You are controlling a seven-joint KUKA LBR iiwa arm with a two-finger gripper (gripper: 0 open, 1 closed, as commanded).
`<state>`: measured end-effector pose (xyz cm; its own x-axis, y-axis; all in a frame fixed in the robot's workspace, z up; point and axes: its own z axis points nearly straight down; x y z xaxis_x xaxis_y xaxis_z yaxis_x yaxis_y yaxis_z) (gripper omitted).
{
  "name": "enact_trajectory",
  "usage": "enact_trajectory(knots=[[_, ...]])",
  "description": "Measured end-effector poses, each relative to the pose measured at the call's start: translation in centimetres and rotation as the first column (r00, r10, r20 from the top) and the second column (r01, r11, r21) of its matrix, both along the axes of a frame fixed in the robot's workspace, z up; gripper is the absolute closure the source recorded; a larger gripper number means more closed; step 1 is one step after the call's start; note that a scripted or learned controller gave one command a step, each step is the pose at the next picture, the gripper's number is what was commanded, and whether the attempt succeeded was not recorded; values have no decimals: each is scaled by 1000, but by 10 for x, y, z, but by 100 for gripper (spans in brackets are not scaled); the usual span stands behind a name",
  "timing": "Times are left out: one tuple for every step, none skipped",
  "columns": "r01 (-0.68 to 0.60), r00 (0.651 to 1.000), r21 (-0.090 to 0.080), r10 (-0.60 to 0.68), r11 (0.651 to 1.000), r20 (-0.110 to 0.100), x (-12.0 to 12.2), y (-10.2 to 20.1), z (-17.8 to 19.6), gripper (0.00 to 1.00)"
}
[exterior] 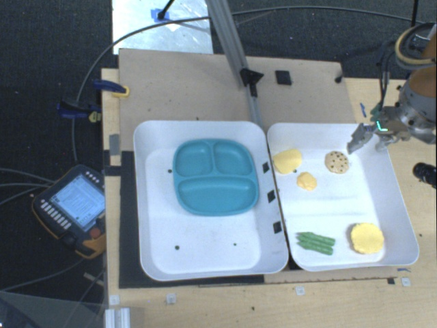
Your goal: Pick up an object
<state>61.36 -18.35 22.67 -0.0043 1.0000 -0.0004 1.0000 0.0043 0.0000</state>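
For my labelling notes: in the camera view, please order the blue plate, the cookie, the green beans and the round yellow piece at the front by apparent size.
1. blue plate, by far largest.
2-3. green beans and round yellow piece: look similar, not ranked.
4. cookie, smallest.

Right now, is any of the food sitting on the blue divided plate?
No. The blue divided plate lies in the left bin, while the cookie, green beans and yellow pieces all lie in the right bin.

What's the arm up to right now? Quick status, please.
Gripper hovering over right bin, holding nothing. Cookie nearest, just beside it. Nothing blocking.
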Motion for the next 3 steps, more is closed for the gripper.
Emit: enact_trajectory(knots=[[0, 1000, 0, 0, 1000, 2, 0, 0, 1, 0], [-3, 1000, 1, 3, 1000, -2, 3, 9, -56, 0], [-3, 1000, 0, 3, 1000, -1, 2, 15, -100, 0]])
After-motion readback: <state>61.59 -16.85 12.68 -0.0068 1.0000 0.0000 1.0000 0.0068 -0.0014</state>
